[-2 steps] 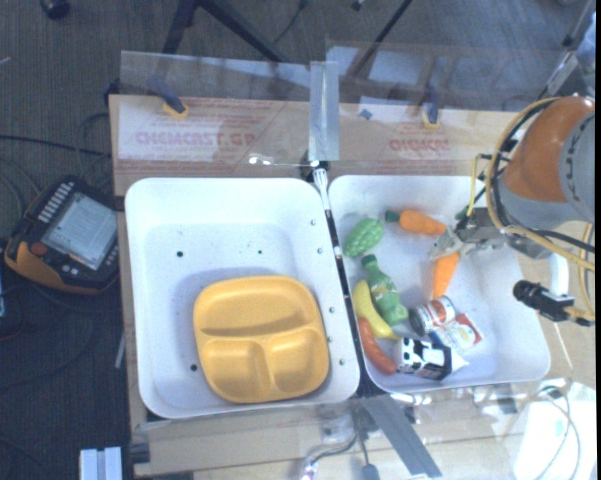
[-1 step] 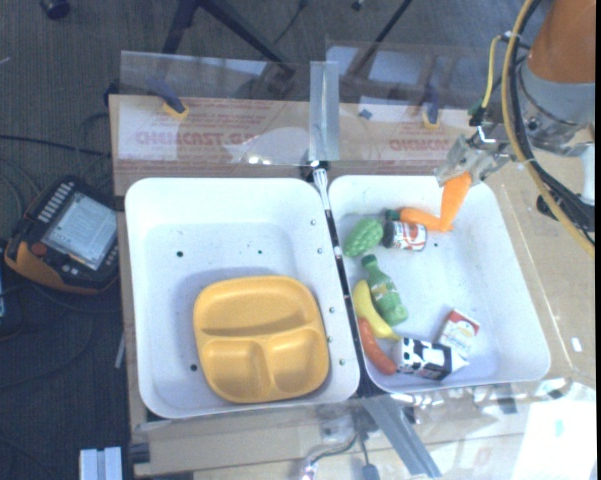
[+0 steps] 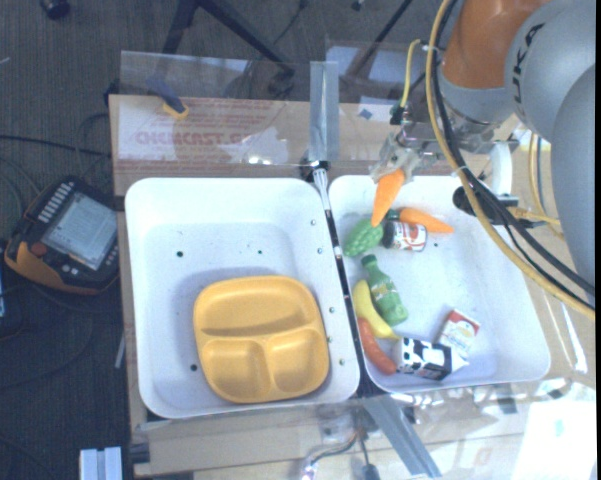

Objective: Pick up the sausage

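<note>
The gripper (image 3: 398, 164) hangs over the far edge of the right bin (image 3: 500, 268), and there is a carrot (image 3: 385, 196) dangling from it, its thick end nipped between the fingers and its tip pointing down toward the green pepper (image 3: 362, 238). So the pincer is pinching a carrot, not the thing it is after.

The sausage (image 3: 377, 349) lies at the opposite, near end of that bin, a reddish link tucked against the dividing wall, touching the lower end of the banana (image 3: 371, 311) and just beside the black-and-white carton (image 3: 423, 358). The green bottle (image 3: 384, 290) sits a little farther up.

To do this well, I'd say the carrot has to go first, dropped somewhere out of the way. Then the fingers want to come straight down across the sausage's narrow width, lined up so one finger slips between it and the wall. It looks crowded there; a sloppy approach would probably catch the banana instead.

The yellow divided tray (image 3: 263, 338) in the left bin (image 3: 150, 258) plays no part.
</note>
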Controlling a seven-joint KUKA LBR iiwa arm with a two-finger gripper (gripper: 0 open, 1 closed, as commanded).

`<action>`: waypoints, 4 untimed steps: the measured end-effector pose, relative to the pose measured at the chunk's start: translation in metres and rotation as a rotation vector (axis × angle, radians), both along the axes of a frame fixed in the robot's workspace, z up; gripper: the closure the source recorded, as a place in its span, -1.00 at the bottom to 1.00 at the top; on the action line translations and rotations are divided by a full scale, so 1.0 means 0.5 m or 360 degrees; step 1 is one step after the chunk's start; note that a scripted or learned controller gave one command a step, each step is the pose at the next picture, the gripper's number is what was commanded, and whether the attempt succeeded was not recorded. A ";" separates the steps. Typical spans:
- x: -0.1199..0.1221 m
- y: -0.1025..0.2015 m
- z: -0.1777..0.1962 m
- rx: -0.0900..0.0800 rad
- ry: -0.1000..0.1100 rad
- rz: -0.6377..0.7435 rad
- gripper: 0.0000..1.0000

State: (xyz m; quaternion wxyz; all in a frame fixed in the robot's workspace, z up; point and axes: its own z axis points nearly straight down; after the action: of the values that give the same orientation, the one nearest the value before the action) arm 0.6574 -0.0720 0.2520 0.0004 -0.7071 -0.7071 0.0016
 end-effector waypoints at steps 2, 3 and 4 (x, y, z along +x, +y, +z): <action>-0.200 0.501 -0.214 0.0004 0.0003 0.0935 1.00; -0.179 0.453 0.044 0.0005 -0.0001 0.1503 1.00; -0.083 0.611 0.025 0.0005 -0.0004 0.1680 1.00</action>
State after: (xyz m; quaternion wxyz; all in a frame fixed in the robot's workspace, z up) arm 0.6159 0.2335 0.2643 -0.0002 -0.2547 -0.9670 -0.0002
